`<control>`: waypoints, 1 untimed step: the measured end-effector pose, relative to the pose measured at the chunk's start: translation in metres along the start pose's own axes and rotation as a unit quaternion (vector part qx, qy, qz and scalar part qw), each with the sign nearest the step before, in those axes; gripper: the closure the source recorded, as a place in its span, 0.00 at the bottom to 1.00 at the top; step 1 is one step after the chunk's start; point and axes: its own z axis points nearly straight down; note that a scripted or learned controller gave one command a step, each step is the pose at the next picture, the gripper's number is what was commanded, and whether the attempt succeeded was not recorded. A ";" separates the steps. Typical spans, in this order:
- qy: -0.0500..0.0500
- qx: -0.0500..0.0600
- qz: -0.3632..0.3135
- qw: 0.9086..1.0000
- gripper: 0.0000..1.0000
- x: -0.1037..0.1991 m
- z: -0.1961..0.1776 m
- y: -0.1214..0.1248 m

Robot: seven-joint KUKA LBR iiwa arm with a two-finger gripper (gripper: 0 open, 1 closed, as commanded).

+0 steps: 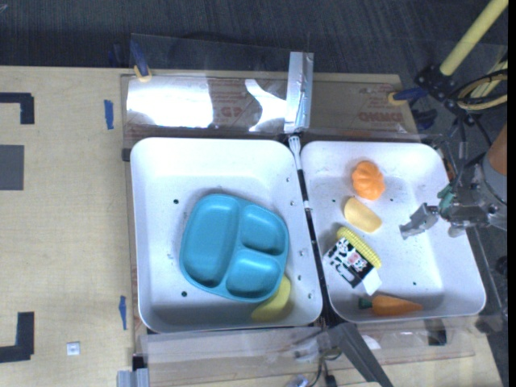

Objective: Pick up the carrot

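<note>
Lying along the lower edge of the right bin:
- carrot [393,303]: orange with a green tip pointing left, flat on the bin floor near the front wall, untouched, well apart from the gripper.
- gripper [416,222]: metal-grey, at the right of the frame, over the right-hand part of the right bin; nothing between its parts that can be made out; whether it is wide or narrow cannot be told at this slant.
- right bin [463,285]: shallow, white, lower right of the frame.
- orange fruit [368,179]: round, upper middle of the right bin.
- yellow piece [362,214]: pale, oval, just below the orange fruit.
- black-and-white packet [348,261]: with a yellow ribbed strip along its upper right side, left part of the right bin, above and left of the carrot.
- left bin [153,216]: shallow, white, beside the right bin.
- blue divided plate [232,246]: three compartments, tilted, middle of the left bin.
- yellow object [276,300]: partly under the plate's lower right rim.
- surface [56,240]: light wood, left of the frame.
</note>
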 end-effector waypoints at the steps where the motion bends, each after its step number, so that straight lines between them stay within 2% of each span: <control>1: 0.000 0.000 -0.034 0.999 0.00 0.053 0.049 0.053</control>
